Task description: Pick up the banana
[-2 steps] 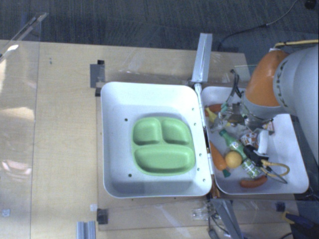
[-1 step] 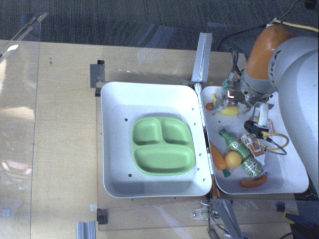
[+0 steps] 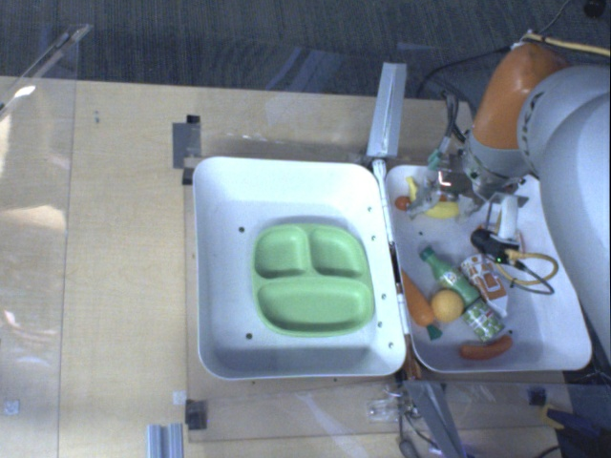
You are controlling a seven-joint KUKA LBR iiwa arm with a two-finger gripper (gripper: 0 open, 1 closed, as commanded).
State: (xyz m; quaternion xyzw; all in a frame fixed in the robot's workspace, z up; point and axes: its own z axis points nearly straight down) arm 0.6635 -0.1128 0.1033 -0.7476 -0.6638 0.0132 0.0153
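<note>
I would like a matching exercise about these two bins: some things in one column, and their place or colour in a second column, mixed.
Things:
1. green tray
2. banana
3. sausage
4. orange fruit

Descriptions:
A. round, beside the green bottle
B. reddish, near the right bin's front edge
C. alone in the left bin
D. yellow, under the gripper

Pairs: 1-C, 2-D, 3-B, 4-A

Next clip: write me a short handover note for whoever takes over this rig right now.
Gripper: low over the right bin's far corner, right at the banana; fingers unclear.
Banana: lying in that corner, not visibly lifted.
Also in that bin: green bottle, orange, carrot, sausage.
Left bin: green tray.
Done: approach.
Left: confirm grasp, lift.
</note>
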